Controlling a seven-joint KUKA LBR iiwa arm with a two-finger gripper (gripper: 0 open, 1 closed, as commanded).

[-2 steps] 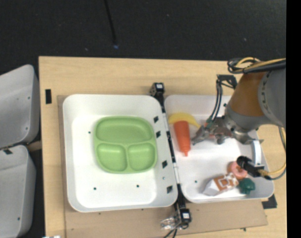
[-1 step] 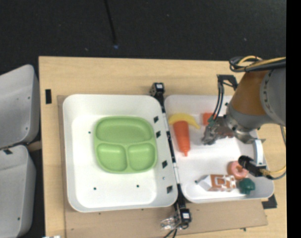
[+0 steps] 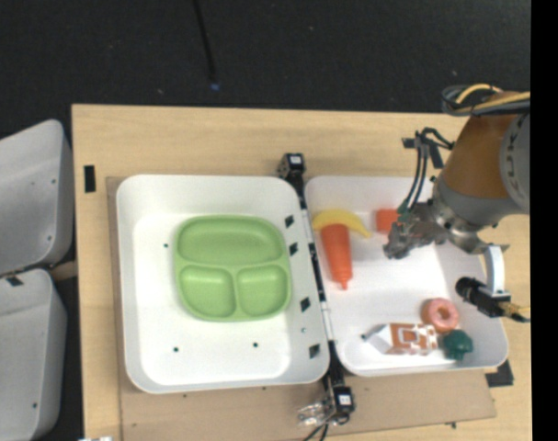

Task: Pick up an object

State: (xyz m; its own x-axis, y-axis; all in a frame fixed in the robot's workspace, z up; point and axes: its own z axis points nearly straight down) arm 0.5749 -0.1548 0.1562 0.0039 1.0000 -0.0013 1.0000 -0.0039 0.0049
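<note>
The counter (image 3: 214, 141) spreads pale and wooden under everything, and on it sit my two bins side by side. The left bin (image 3: 150, 338) carries a green divided plate (image 3: 233, 266) near its middle. The right bin (image 3: 398, 288) is mine to work in, and my arm reaches into it from three o'clock.

Largest of the loose things there is the orange carrot (image 3: 337, 254), lying with its long axis running roughly twelve to six, close to the bin's left wall. Above it, at about its twelve o'clock, curls a yellow banana (image 3: 341, 220). Down at the bin's six o'clock edge lie a white and orange carton (image 3: 405, 338), a pink doughnut (image 3: 440, 314) and a small dark green piece (image 3: 457, 344).

My jaws (image 3: 400, 244) hang low near the bin's upper middle, just beside a small red-orange block (image 3: 385, 220) at their eleven o'clock. Whether they are released or clenched I cannot tell (they read as one dark clump from here). The carrot lies at nine o'clock from them, the nearest sizeable target; I judge a short sideways shift would bring me across its narrow width.
</note>
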